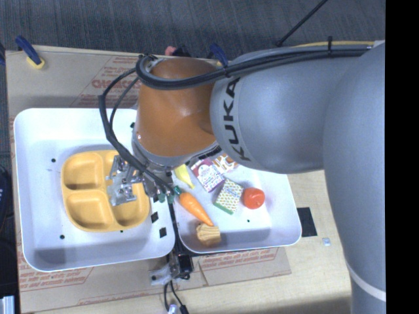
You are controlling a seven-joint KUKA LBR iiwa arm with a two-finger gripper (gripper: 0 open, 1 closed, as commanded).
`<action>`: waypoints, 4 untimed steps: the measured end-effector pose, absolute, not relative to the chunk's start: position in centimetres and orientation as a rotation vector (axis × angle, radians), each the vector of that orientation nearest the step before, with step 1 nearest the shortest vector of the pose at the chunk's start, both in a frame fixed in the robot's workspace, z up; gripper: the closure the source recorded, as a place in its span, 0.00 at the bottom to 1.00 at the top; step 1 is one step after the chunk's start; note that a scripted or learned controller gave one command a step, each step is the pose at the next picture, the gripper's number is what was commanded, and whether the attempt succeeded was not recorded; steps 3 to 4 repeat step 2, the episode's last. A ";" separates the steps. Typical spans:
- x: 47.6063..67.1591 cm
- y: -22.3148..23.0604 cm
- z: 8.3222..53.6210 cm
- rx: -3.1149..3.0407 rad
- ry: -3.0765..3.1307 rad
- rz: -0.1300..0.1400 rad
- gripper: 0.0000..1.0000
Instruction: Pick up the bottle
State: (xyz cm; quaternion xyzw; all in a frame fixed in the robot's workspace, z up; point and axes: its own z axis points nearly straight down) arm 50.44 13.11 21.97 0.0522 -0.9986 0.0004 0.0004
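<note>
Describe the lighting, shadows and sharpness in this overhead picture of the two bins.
Camera view: even, soft lighting; faint shadows under the carrot and tomato; the pincer looks slightly blurred over the yellow tray; the arm looms large, hiding much of the right bin.

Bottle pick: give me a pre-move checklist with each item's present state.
1. Bottle located: cannot tell; nothing in the bins reads clearly as a bottle.
2. Claw position: over the yellow tray in the left bin; not ok.
3. Claw holding something: cannot tell.
4. Right bin contents visible: carrot, tomato, green box; ok.
5. Arm hides part of the right bin: not ok.
</note>
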 end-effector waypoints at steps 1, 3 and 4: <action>48.3 7.0 23.1 0.590 -3.083 0.002 1.00; 48.5 5.5 24.2 0.868 -3.022 0.001 1.00; 48.5 5.5 24.2 0.868 -3.022 0.001 1.00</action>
